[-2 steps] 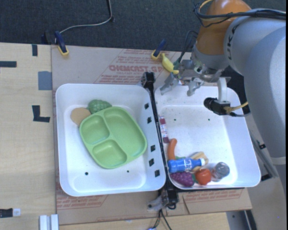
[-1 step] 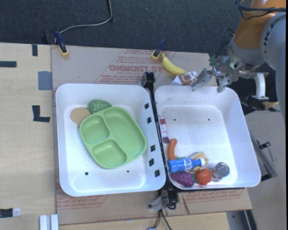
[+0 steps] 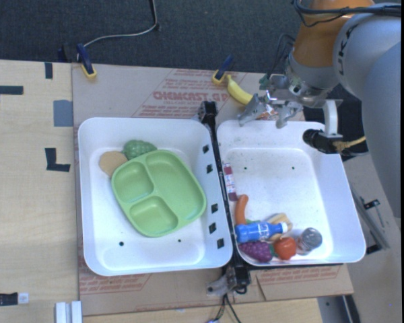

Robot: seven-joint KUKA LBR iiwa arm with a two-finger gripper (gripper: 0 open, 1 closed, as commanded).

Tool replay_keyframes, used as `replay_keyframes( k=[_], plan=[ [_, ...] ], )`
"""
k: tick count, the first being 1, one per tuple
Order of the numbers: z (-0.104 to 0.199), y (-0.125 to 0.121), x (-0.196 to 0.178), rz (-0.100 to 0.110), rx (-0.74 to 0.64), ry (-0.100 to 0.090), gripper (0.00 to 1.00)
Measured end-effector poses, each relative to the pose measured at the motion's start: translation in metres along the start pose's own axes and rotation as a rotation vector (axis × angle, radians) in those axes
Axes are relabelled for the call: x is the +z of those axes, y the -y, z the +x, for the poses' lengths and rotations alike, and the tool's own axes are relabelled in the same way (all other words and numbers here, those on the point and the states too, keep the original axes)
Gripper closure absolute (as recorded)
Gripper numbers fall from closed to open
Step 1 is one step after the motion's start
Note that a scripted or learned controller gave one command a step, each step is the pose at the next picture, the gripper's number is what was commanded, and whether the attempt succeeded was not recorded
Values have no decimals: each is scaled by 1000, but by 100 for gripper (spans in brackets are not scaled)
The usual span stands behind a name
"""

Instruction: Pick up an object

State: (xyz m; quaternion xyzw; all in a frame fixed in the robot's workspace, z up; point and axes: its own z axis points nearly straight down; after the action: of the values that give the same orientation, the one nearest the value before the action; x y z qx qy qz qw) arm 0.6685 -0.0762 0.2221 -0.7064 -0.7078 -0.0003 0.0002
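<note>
Item: jaws (image 3: 268, 113), spread wide, holding nothing, above the right bin (image 3: 337, 200) far rim. Candidates, well below them at the near edge: blue bottle (image 3: 259, 231), carrot (image 3: 241, 208), grapes (image 3: 256, 251), tomato (image 3: 285, 248). Status: nothing picked; descent, grasp and lift all remain.

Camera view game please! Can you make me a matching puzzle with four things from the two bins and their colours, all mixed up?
Things:
1. divided tray
2. bottle
3. grapes
4. tomato

Colours:
A. purple
B. red
C. green
D. blue

Pairs: 1-C, 2-D, 3-A, 4-B. The tray lies in the left bin; the other three lie in the right bin.
</note>
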Motion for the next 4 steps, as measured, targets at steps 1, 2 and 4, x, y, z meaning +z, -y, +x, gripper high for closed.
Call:
replay_keyframes(
  k=[1, 2, 4],
  plan=[
    [61, 1, 39, 3, 0, 0, 0],
    [-26, 1, 27, 1, 2, 3, 0],
    [-92, 2, 82, 3, 3, 3, 0]
  ],
)
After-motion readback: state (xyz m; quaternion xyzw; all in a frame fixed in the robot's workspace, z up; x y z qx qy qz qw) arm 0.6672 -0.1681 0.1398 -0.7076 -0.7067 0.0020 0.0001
